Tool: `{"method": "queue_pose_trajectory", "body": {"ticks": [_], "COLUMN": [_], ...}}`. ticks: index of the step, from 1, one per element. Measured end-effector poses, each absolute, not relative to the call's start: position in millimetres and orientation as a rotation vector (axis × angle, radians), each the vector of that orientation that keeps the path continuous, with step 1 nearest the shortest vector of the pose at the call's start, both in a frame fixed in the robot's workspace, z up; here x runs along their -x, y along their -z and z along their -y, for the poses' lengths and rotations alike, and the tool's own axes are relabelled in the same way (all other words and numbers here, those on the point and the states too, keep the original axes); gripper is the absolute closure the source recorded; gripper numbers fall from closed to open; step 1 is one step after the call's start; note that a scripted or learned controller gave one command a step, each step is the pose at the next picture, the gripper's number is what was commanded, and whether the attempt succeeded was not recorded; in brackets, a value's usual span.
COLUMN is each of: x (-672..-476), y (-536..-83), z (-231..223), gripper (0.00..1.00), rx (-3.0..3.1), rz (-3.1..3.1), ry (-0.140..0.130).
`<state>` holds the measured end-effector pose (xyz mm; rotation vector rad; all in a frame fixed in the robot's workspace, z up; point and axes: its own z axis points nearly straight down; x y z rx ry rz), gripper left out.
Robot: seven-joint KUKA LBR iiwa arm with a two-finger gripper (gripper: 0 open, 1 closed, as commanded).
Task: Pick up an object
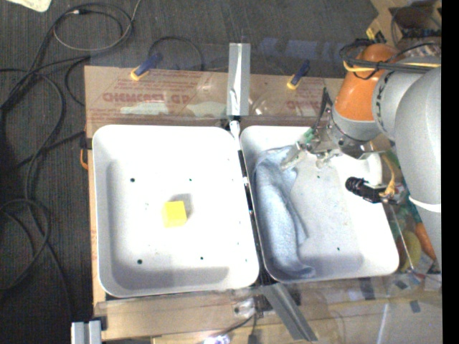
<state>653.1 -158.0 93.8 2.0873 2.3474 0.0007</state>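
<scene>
I see the gripper (308, 156) hanging over the far part of the right bin (358, 249), near that bin's back wall. Its two pale fingers (290, 159) are spread apart with nothing between them. Behind it, the orange band (356, 99) tilts up and away to the right, and the grey arm (423, 135) fills the right side of my view.

In the left bin (115, 142), a yellow block (175, 213) lies flat near the middle, alone and well apart from the gripper. In the right bin, a blue-grey cloth (280, 199) runs down the left wall and curls along the near edge. Its upper end is just beside the left finger; I cannot tell whether they touch.
</scene>
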Motion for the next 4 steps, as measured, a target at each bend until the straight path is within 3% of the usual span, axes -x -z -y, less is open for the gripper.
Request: {"method": "queue_pose_trajectory", "body": {"ticks": [1,2,3,4], "x": [-659.8,-653.6,-655.6,-669.1], "y": [-90,-90,-102,-170], "z": [196,212,211,182], "gripper": [0.00,0.00,1.00,1.00], "rx": [-2.063,-1.895,-1.891,-2.043], "rz": [-2.356,-2.495,-2.492,-2.385], "ry": [-0.006,-0.007,-0.011,0.001]}}
